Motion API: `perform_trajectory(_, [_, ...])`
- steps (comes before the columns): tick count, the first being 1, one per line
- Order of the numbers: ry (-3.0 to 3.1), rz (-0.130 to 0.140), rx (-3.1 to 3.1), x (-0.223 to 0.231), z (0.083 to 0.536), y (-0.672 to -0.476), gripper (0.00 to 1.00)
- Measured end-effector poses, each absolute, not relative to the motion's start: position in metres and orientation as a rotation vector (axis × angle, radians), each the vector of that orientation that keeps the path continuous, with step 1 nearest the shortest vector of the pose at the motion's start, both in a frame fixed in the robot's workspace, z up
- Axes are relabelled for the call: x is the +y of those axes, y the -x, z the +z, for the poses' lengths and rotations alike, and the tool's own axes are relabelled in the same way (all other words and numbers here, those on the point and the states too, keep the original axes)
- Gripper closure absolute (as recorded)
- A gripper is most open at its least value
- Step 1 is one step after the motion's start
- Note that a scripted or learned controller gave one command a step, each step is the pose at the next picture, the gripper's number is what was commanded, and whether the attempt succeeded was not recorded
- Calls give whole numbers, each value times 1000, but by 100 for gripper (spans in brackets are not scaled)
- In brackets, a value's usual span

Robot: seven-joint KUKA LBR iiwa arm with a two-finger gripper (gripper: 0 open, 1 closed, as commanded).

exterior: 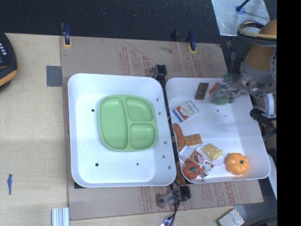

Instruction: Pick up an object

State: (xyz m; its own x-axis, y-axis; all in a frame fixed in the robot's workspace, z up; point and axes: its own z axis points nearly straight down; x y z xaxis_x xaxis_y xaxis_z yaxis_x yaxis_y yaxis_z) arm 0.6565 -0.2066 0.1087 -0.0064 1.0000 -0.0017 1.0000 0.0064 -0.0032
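Observation:
My gripper (pixel 224 94) is low over the far right part of the right bin (pixel 244 126), at the end of the grey and orange arm (pixel 257 55). A small green thing (pixel 220 100) lies right under it and a small red-orange piece (pixel 214 86) sits just to its left; whether either is held is hidden. Also in this bin are a brown chocolate bar (pixel 201 91), a small carton (pixel 186 110), a sausage (pixel 178 135), a brown wafer (pixel 193 139), a yellow cheese block (pixel 211 151), a red tomato (pixel 191 170) and an orange pumpkin (pixel 236 164).
The left bin (pixel 84 126) holds a green divided plate (pixel 127 123). A printed packet (pixel 202 161) lies between the tomato and the cheese. Blue clamps (pixel 67 34) pin the cardboard underlay at the back. A dark device (pixel 5 60) sits at the bench's left edge.

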Motion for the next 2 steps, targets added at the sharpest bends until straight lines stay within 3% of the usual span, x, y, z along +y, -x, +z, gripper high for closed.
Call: perform_trajectory(2, [2210, 1, -2232, -81, 194, -647, 100])
